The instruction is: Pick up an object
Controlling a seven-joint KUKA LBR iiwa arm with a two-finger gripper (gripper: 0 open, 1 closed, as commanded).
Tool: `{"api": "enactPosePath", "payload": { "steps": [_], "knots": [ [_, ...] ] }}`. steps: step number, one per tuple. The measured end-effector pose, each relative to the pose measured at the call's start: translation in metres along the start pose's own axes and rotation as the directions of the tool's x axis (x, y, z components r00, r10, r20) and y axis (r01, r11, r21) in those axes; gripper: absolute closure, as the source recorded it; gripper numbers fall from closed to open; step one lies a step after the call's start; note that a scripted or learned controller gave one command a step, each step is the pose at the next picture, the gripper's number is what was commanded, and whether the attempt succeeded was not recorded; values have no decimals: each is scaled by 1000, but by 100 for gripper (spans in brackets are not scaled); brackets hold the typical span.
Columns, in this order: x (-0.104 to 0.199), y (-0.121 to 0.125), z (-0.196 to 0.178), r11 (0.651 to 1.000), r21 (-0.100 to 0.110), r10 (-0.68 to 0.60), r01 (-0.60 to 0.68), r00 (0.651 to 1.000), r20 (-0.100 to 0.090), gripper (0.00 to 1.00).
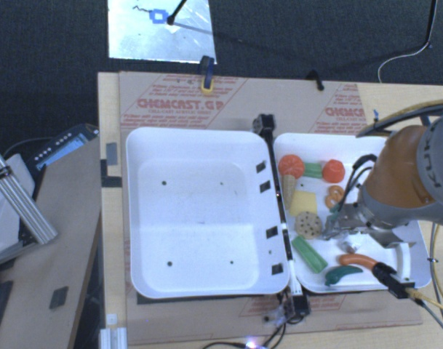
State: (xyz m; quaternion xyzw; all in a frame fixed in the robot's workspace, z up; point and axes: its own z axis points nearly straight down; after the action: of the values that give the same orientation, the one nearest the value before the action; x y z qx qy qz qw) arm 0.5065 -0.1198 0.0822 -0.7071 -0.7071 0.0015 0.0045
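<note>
Two white bins sit side by side on the bench: the left bin [199,209] and the right bin [301,145], which holds a heap of toy food. The grey arm [414,177] reaches over the right bin, its gripper [336,225] low beside a round brown cookie [307,225] and a yellow block [303,202]. A green stick [309,254] lies nearby. Whether the gripper has hold of anything cannot be told.

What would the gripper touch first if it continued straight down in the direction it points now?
Probably the round brown cookie-like piece, or the white floor of the right bin just beside it. The gripper points down and slightly left, close to that piece. Depth is unclear from this single slanted view, so this is only a guess.
</note>
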Motion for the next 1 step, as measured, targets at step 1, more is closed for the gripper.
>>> {"api": "enactPosePath", "payload": {
  "steps": [1],
  "knots": [
    [33,76,-28,1000,-17,-9,9,1000,5,100]
  ]
}}
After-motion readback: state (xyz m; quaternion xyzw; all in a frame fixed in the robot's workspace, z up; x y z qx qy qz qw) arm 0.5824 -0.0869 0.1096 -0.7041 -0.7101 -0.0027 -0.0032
